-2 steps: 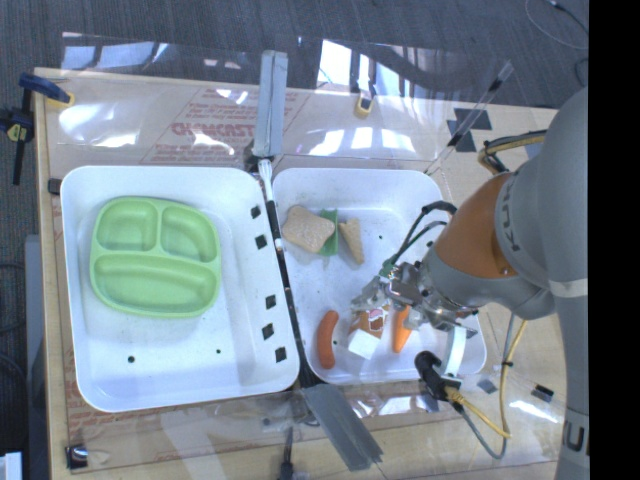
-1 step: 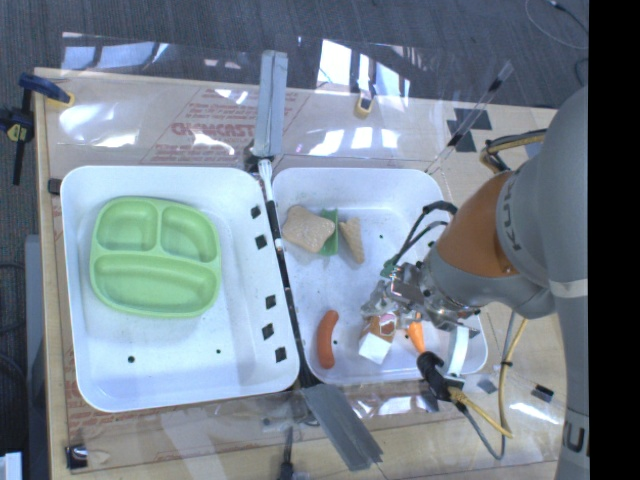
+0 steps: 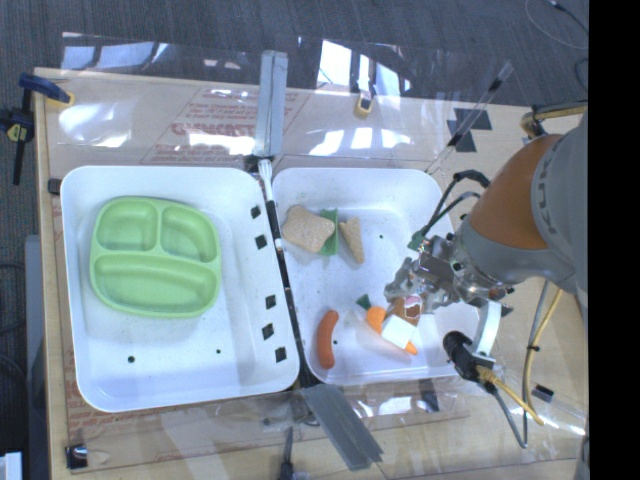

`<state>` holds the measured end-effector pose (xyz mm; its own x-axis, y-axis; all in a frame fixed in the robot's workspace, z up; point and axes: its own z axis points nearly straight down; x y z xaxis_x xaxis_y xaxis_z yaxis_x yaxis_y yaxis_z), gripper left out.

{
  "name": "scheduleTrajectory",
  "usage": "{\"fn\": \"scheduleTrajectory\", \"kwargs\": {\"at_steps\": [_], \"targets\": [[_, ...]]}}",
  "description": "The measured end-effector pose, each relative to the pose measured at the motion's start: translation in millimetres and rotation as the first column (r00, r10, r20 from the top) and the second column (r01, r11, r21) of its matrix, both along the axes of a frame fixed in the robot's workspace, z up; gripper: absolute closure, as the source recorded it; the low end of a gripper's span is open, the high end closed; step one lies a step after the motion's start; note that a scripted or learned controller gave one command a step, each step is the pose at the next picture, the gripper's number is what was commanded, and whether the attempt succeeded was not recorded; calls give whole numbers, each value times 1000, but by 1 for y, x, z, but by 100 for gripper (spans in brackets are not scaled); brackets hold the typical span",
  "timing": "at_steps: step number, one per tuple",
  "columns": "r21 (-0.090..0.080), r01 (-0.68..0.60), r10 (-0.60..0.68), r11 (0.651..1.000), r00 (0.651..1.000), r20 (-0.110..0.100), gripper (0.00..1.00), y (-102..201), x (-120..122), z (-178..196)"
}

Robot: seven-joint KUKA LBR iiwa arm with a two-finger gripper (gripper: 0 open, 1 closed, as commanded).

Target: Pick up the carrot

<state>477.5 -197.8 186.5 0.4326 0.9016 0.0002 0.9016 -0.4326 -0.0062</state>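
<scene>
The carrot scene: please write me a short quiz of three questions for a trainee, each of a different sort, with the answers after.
1. True or false: the carrot lies in the right bin.
2. Multiple choice: what sits in the left bin? A) a green divided tray B) a blue bowl C) a red cup
3. Fill in: the sausage lies to the ______ of the carrot in the camera view.

Key
1. True; the gripper is just above it.
2. A, the green divided tray.
3. Left.
</scene>
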Motion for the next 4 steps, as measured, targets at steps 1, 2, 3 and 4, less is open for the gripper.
{"fn": "scheduleTrajectory", "kwargs": {"at_steps": [1, 2, 3, 4], "targets": [[-4, 3, -3, 1000, 1000, 6, 100, 65, 1, -95], [0, 66, -66, 998, 998, 0, 100, 33, 0, -16], [0, 114, -114, 993, 993, -3, 100, 4, -1, -1], [-5, 528, -528, 849, 849, -3, 100, 60, 0, 5]]}}
